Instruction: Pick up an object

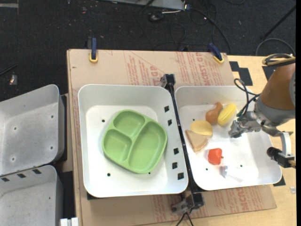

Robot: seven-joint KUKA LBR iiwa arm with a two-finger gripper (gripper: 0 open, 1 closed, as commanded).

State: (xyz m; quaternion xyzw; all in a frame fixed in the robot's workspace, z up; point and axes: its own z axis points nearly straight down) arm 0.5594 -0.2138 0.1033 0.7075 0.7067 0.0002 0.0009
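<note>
A: Yellow corn (227, 113) lies in the right bin (263, 173), just beside the tool (236, 130). Tool state?

B: We cannot tell. We judge the corn light, rigid, slippery; we advise gripping across its middle.

Two smooth white plastic bins (89, 102) sit on my desk (141, 67) of matt brown cardboard-like board. The green divided plate (135, 141) looks like satin plastic. My arm's orange band (277, 88) looks glossy.
</note>
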